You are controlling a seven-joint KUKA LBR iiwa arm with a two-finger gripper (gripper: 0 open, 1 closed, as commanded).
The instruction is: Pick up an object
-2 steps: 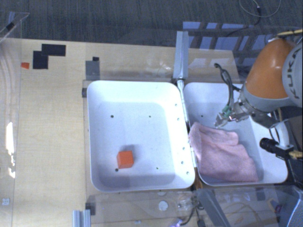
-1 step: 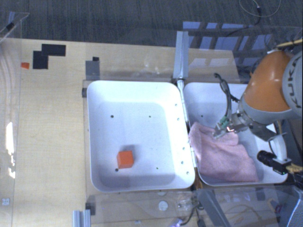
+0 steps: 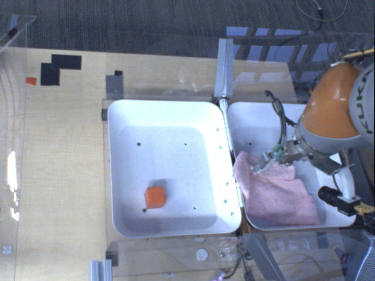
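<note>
Orange-banded grey arm (image 3: 337, 107) bore partial white letters "KU"; I saw its gripper (image 3: 266, 163) slanted onto the pink cloth (image 3: 278, 192) in the right white bin (image 3: 258, 119), finger spread unclear.

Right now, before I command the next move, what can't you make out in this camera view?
- Gripper fingers: too small and blurred over the pink cloth to judge.
- Right bin: its right side is covered by the arm.
- Under the cloth: hidden by its folds.
- Orange block in the left bin: clear.
</note>
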